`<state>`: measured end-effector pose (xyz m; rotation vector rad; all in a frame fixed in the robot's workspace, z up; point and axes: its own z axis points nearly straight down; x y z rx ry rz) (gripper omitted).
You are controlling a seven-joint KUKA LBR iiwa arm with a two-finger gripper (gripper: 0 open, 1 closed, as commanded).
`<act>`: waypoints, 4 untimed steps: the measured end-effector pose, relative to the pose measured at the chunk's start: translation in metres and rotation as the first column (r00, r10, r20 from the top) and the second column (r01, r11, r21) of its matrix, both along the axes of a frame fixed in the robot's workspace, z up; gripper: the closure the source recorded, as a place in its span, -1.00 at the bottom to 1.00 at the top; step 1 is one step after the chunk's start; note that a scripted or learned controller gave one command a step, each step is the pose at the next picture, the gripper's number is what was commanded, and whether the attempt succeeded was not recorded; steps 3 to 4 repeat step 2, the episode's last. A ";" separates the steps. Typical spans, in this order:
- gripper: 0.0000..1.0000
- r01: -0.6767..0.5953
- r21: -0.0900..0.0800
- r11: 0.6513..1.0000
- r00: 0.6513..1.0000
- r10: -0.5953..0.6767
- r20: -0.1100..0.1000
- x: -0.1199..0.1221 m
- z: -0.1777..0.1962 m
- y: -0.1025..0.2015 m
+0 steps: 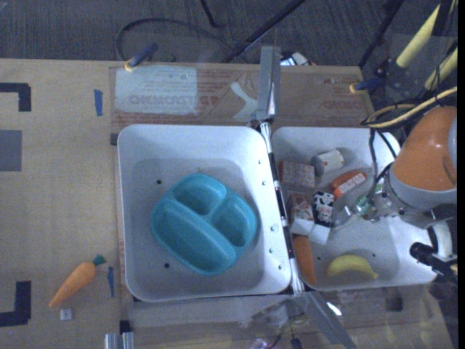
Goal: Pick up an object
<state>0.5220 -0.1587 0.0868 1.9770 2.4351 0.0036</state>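
Observation:
The right bin [407,264] holds several small things. A yellow banana [351,266] lies near its front wall, and an orange carrot-like piece [304,259] rests against the left wall. Further back are a black-and-white cow-patterned item [323,206], a reddish box [297,173], an orange packet [349,182] and a pale can [328,160] on its side. My gripper [357,208] hangs low over the middle of this bin, just right of the cow-patterned item and below the orange packet. The orange-banded wrist [432,155] reaches in from the right.
The left bin [138,151] holds a teal divided plate [205,222]. A toy carrot [73,282] lies on the bench outside, at the front left. A metal divider [267,86] stands between the bins at the back. Cables [385,115] run near the arm.

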 end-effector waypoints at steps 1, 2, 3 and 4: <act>1.00 0.004 -0.001 1.000 1.000 -0.004 0.007 0.002 0.012 -0.002; 1.00 0.201 0.001 0.980 0.980 -0.201 -0.004 0.076 0.098 0.098; 1.00 0.201 0.001 0.980 0.980 -0.201 -0.004 0.076 0.098 0.098; 1.00 0.201 0.001 0.980 0.980 -0.201 -0.004 0.076 0.098 0.098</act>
